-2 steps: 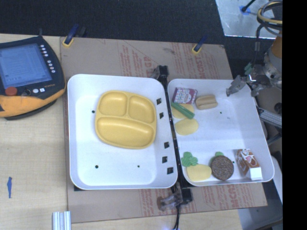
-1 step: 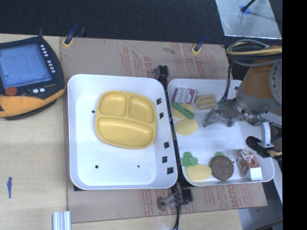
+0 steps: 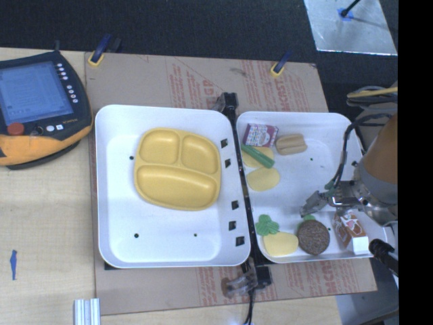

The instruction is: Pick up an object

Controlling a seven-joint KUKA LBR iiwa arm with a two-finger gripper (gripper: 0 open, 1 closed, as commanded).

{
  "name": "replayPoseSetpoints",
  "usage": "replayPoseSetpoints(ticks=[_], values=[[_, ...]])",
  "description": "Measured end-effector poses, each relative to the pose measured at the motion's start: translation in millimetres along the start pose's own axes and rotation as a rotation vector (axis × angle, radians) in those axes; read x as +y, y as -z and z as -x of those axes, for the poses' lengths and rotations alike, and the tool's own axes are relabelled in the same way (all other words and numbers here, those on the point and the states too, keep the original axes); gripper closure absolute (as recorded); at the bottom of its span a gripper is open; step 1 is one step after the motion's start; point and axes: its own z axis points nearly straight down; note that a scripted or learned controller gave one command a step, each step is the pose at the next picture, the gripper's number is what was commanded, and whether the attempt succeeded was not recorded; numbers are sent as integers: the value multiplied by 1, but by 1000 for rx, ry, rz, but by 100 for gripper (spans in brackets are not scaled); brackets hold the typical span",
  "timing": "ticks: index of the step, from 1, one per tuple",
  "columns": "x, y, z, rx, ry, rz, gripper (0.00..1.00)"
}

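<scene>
Evidently hovering low over the right bin (image 3: 318,124), near its front corner: the gripper (image 3: 323,203), reaching in from the right. Cannot tell from this slant whether the jaws stand wide or narrow; nothing visibly caught between them. Just below and beside it, lying flat on the bin floor, a brown speckled disc (image 3: 313,237), probably the likeliest thing to take, touching or nearly touching a pale yellow piece (image 3: 281,244) on its left, with a small brown-and-white packet (image 3: 352,232) close on its right. Looks like toy food: judged light, stiff, fairly smooth, not fragile, though prone to skate across the slick white floor if nudged off-centre. Best taken across its width from straight above, jaws set front to back so as to miss both neighbours. Farther back in the same bin, well apart from the gripper: a tan bun (image 3: 291,143), a pink packet (image 3: 260,135), a green stick (image 3: 258,156). Over in the left bin (image 3: 108,181), a yellow divided plate (image 3: 179,168), too broad for an easy grasp except perhaps at its rim.
</scene>
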Motion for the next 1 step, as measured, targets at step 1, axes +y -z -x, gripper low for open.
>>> replayPoseSetpoints(ticks=[1], values=[[99, -57, 3, -6, 7, 14, 0]])
